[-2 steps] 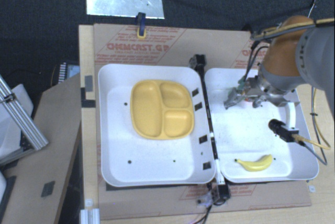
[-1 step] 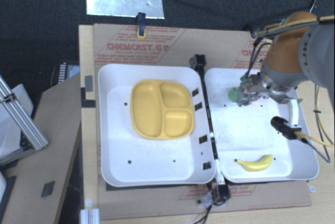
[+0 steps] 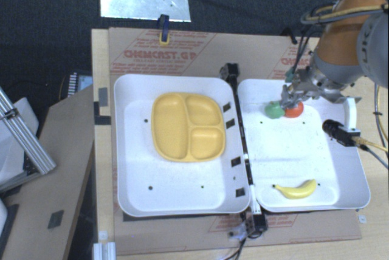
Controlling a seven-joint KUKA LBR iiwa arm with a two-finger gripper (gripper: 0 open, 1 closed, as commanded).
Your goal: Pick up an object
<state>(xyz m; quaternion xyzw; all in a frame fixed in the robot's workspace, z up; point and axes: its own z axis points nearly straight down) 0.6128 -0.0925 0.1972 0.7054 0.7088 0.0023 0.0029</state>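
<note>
The arm (image 3: 352, 40) reaches over the right bin (image 3: 349, 183); its gripper (image 3: 290, 96) sits low over a green object (image 3: 274, 110) and an orange-red object (image 3: 295, 110) at the bin's far end. Whether it grips either, I cannot tell. A banana (image 3: 296, 189) lies near the front edge.

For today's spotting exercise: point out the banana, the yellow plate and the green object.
Banana (image 3: 296, 189), camera view, middle of the fruit's curve.
Yellow plate (image 3: 171, 125), camera view, floor of its large left compartment.
Green object (image 3: 274, 110), camera view, its visible rounded top, below the gripper.
</note>
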